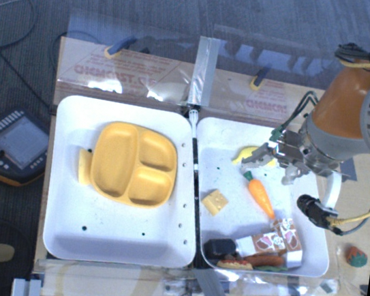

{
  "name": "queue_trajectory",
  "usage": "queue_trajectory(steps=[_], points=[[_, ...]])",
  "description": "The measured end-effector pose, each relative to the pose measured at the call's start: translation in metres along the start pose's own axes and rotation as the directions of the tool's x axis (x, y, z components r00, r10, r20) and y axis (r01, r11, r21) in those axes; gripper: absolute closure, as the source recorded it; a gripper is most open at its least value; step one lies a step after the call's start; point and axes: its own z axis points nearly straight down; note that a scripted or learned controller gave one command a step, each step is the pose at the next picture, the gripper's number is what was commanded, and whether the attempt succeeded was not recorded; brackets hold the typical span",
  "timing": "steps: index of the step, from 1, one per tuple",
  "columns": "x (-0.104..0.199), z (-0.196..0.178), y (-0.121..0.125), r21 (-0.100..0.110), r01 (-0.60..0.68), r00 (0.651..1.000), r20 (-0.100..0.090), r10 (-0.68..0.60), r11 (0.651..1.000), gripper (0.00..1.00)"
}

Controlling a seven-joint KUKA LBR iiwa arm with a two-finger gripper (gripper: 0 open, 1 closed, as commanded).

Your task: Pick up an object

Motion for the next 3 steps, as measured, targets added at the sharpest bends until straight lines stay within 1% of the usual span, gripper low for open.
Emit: queue_trajectory(steps=[1, 2, 3], points=[[-0.013, 0.118, 0.014, -0.002, 0.063, 0.998, 0.002, -0.063, 0.998, 0.0], [-0.012, 0.111, 0.014, 0.002, 0.065, 0.998, 0.0, -0.065, 0.998, 1.0], [0.04, -0.05, 0.031, -0.002, 0.046, 0.999, 0.005, -0.046, 0.999, 1.0]])
